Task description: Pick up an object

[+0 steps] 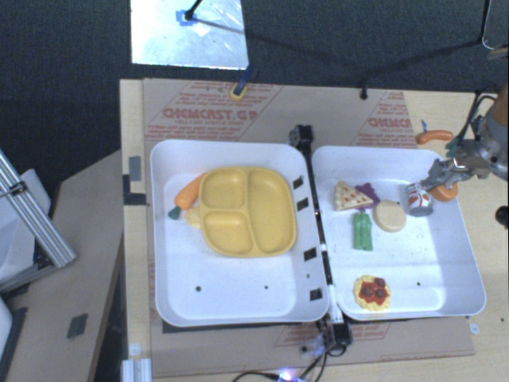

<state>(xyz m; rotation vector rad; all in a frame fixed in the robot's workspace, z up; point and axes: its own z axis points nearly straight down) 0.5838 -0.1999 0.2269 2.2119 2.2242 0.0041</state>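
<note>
The arm reaches in over the right edge of the table, and its gripper (436, 183) hangs at the upper right of the right bin (461, 293), just above a small silver and red thing (419, 200). How far the gripper is open I cannot tell from here, and nothing is plainly caught in it. I would call this the approach: it is lining up on a target, not yet lifting one.

That silver piece is the nearest candidate, with a tan disc (390, 216) just beside it toward the middle. A pizza slice (347, 196), a purple bit (367, 191) and a green piece (363, 231) lie nearer the divider; a round red-topped piece (371, 291) sits alone near the front edge.

The next move, I think, needs a straight drop onto the silver piece, then a close and a lift. The disc crowds one side, so a wide approach could nudge it. The bin's far wall is near. The left bin (171, 293) holds a yellow tray (242, 211) and a carrot (189, 190).
</note>
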